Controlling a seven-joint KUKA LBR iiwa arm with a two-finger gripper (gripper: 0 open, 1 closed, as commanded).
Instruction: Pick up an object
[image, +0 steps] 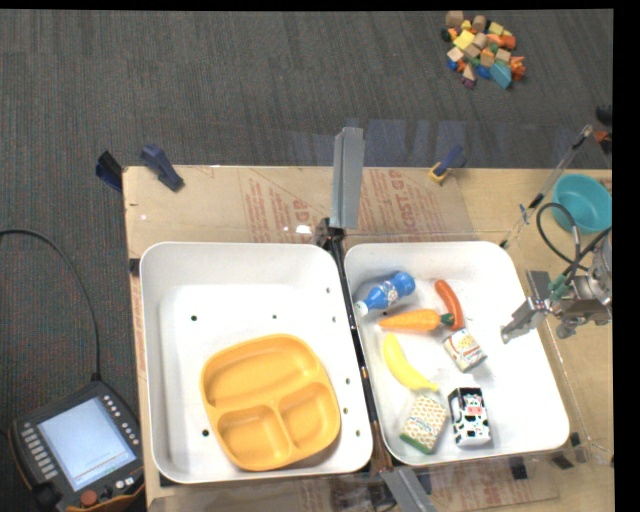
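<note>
Carrot (411, 321) lies crosswise (tip toward left bin (160, 300)).

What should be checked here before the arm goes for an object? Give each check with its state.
1. Objects lie in the right bin: ok.
2. Gripper over that bin's right rim, nothing seen between its fingers: ok.
3. Fingers open enough: cannot tell.
4. Milk carton stands apart from the small box: ok.
5. Carrot free of neighbours: not ok, it touches the sausage.
6. Banana unobstructed from above: ok.
</note>
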